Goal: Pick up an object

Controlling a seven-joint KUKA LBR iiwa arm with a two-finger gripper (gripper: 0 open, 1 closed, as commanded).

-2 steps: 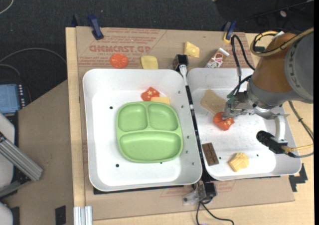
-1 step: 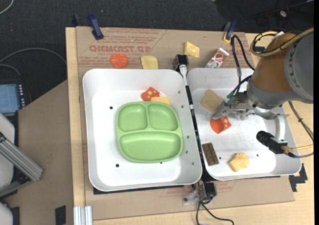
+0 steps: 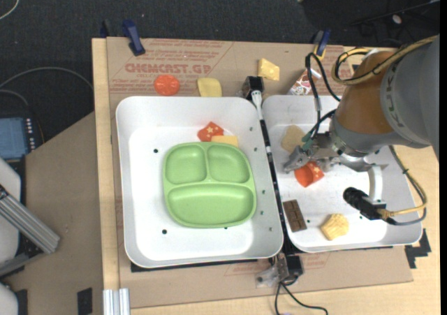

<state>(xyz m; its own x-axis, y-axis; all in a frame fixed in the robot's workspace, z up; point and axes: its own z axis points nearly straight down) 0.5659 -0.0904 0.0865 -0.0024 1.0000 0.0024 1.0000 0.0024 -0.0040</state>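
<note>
Grey arm with orange band, in from the right, covering the far right part of the right bin, above and right of the red block. Left bin well left of the red block, across the two meeting rims, with a green divided plate on its floor. Gripper low in the right bin, just up and left of the red block; touching or merely close, impossible to say. Red block on the bin floor beside the gripper, not visibly inside it. Open or closed: cannot tell, with wrist and cables masking the tip. Brown bar below and slightly left of the red block, by the bin's left wall. Tan lump up from the red block, just beyond the gripper, partly hidden. Yellow chunk below and right of the red block, near the front rim. Well left of the red block, just behind the plate's far edge, a small red cube and a pale yellow piece.
</note>
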